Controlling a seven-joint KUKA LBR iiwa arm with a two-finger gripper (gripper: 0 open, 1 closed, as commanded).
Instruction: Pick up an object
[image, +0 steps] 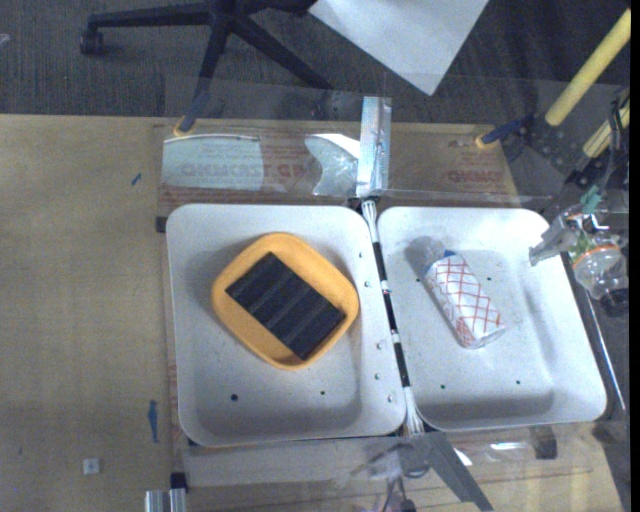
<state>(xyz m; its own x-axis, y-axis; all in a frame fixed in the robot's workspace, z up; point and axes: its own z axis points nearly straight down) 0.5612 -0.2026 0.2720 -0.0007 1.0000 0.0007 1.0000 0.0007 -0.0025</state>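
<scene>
Two shallow white bins sit side by side on the wooden worktop (70, 300). The left bin (200, 400) carries a rounded yellow pad with a dark ribbed square top (285, 300) near its centre. The right bin (540, 380) carries a white cylindrical packet with red cross-hatching (462, 300), lying left of centre. The claw (550, 245) hangs at this bin's upper right edge; its state cannot be told.
</scene>
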